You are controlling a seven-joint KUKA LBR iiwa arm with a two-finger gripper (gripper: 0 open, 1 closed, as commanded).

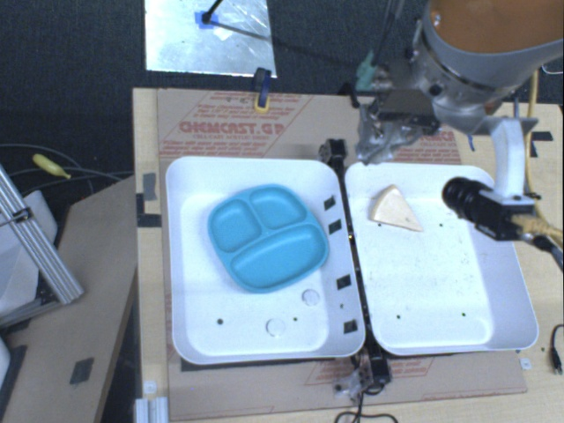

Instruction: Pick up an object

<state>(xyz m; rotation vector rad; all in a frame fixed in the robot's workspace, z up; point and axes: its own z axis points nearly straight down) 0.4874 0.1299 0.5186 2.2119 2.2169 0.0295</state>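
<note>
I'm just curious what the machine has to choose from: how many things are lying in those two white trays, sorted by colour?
Blue: 1, a divided plate in the left tray.
Tan: 1, a wedge-shaped block in the right tray.
Total: 2.

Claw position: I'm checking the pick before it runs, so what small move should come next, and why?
Probably shift the claw toward the wedge in the right bin. The claw sits at that bin's far rim, apart from the wedge, so it likely needs to be over it before descending.
</note>
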